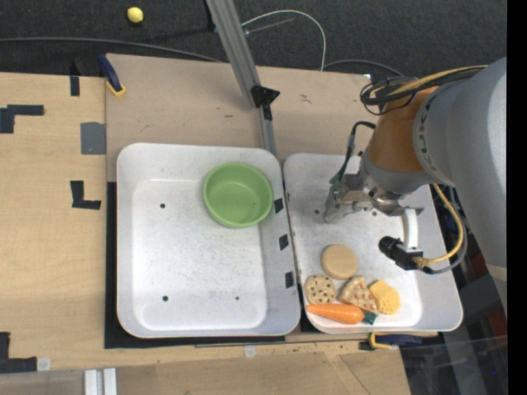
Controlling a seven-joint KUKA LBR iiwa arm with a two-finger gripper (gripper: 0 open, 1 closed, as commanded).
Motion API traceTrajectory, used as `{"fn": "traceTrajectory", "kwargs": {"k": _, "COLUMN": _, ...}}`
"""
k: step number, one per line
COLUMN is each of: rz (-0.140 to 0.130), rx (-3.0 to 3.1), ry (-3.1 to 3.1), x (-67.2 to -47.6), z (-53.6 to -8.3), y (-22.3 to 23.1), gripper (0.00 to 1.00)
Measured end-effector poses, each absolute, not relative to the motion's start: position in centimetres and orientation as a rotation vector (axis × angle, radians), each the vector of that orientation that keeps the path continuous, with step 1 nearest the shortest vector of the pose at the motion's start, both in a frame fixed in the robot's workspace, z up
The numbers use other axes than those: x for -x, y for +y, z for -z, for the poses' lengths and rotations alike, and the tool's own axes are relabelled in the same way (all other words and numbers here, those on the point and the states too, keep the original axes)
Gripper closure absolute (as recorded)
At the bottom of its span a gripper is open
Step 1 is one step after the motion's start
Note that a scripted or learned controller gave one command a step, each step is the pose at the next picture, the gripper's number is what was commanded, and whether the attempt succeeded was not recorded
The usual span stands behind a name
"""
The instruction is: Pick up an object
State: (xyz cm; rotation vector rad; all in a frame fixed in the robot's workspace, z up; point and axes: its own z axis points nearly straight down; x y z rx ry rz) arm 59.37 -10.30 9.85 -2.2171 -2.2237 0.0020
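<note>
My gripper [333, 211] hangs low over the bare upper-left part of the right bin [306, 179]. Nothing shows in its grasp. Below it in the same bin lies a round tan biscuit [339, 262], a short gap away. Along the bin's front edge sit a waffle cracker [320, 289], a second cracker [357, 292], a yellow piece [385, 297] and an orange carrot [336, 313]. A green bowl [238, 193] stands upright in the left bin [165, 303], near its back right corner.
A slanted metal pole [239, 48] comes down to the ridge between the bins. The arm's black fitting and cables [401, 253] hang over the right bin's right side. A small yellow ball [134, 14] lies on the dark floor behind the bench.
</note>
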Motion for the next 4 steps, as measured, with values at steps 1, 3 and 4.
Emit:
{"fn": "traceTrajectory", "kwargs": {"k": 1, "rz": 0.002, "rx": 2.221, "ry": -2.223, "x": -58.9, "z": -14.2, "y": -10.3, "gripper": 1.0}}
{"fn": "traceTrajectory", "kwargs": {"k": 3, "rz": 0.004, "rx": 2.222, "ry": -2.225, "x": -58.8, "z": -22.7, "y": -10.5, "gripper": 1.0}}
{"fn": "traceTrajectory", "kwargs": {"k": 4, "rz": 0.002, "rx": 2.212, "ry": -2.229, "x": -59.9, "z": -23.6, "y": -4.9, "gripper": 1.0}}
